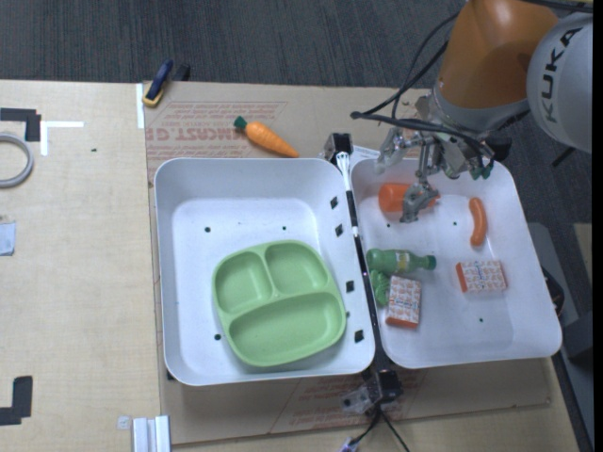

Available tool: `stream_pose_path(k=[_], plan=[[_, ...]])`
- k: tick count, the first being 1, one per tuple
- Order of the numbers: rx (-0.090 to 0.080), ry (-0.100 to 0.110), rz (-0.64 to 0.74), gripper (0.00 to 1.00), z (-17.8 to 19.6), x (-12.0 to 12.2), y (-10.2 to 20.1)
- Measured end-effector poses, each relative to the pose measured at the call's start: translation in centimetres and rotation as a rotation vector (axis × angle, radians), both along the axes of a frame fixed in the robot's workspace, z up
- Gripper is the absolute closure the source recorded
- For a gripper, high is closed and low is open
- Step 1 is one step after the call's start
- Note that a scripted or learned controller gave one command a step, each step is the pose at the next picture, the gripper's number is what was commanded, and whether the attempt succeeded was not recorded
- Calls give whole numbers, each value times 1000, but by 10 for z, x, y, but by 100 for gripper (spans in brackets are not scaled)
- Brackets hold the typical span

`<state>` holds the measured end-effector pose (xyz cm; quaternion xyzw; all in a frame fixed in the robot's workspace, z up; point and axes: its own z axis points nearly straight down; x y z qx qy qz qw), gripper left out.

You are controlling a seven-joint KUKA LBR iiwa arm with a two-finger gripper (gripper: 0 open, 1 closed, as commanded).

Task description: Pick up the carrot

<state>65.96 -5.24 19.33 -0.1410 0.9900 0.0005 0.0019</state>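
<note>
Gripper [415, 202] seen beside orange item [392, 197] in right bin [513, 332], jaw state cannot be told; carrot [267, 137] lies outside on cardboard [203, 125]; wrong item may be grabbed.

The carrot [268, 137] is showing bright orange with a small green tip against the tan cardboard [212, 121], which is carrying faded red print, while the two bins [179, 252] are gleaming plain white and the divided plate [279, 301] in the left one is glowing pale green. In the right bin, a green bottle [400, 261] is lying by a box [404, 302] patterned in red and white, another red-and-white patterned box [481, 276] is sitting near an orange-red sausage [478, 222], and an orange piece [396, 199] is showing under the metal-grey gripper [415, 205]. The arm [528, 36] is showing an orange band and grey casing with dark lettering, and a blue and yellow marker [158, 83] is lying at the edge of the dark grey floor [283, 17].
</note>
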Motion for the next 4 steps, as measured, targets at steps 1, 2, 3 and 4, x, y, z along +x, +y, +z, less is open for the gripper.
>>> stream_pose_path(k=[1,2,3,4], plan=[[-1,0,-23,0,7,-28,-16],[-2,0,205,0,7,-78,-83],[-2,1,394,0,-35,-70,-104],[-3,-2,644,0,-36,-66,-125]])
